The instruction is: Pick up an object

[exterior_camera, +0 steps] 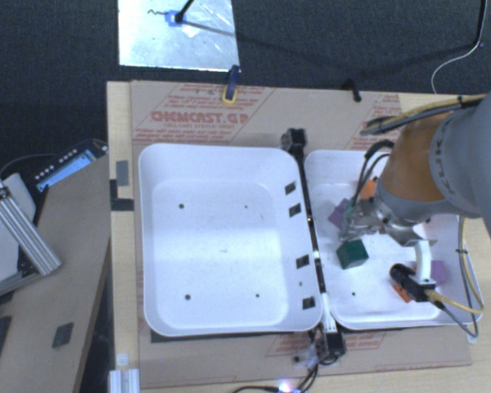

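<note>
In the right bin [368,313] a dark green block [352,254] lies near the middle. A purple piece [340,214] rests just up and left of it. My gripper [362,226] hangs low over the bin, directly above the green block and beside the purple piece. The view does not show either thing held. Another purple piece [439,272] peeks out near the bin's right wall. The wrist hides the back right part of the bin.
The left bin [159,301] stands beside the right one, with a black divider strip [307,236] between them. Both sit on a cardboard sheet [196,117]. A small orange bit [403,293] lies near the right bin's front.
</note>
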Available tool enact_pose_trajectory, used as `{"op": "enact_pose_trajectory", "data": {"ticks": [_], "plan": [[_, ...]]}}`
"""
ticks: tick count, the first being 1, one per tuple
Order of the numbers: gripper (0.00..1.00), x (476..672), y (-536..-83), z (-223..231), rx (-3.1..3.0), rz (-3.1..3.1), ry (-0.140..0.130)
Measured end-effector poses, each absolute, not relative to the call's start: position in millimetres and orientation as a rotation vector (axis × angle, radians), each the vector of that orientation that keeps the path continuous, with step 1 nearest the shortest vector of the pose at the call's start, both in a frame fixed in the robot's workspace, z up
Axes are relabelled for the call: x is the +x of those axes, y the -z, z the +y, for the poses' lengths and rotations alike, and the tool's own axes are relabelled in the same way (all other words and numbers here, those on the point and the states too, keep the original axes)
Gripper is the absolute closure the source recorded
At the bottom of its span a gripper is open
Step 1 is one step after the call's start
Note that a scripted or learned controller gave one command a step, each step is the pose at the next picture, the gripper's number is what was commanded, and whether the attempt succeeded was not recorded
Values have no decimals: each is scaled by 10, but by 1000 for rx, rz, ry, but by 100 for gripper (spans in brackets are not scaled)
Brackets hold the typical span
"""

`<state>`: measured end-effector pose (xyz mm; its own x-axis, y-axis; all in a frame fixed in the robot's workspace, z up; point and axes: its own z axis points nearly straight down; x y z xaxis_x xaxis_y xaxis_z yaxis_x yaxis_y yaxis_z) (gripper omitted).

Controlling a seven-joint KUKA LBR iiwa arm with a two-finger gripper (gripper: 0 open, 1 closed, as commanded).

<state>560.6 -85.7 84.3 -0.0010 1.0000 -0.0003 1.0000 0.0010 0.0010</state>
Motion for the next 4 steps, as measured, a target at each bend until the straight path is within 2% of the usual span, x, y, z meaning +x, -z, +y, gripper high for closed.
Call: {"op": "enact_pose_trajectory", "data": {"ticks": [1, 2, 3, 4], "plan": [[100, 5050, -1899, -204, 2209, 2231, -11], [100, 5539, -1846, 225, 2209, 2230, -7], [100, 6157, -1851, 921, 2207, 2231, -10], [100, 5896, -2686, 1970, 2203, 2239, -19]]}}
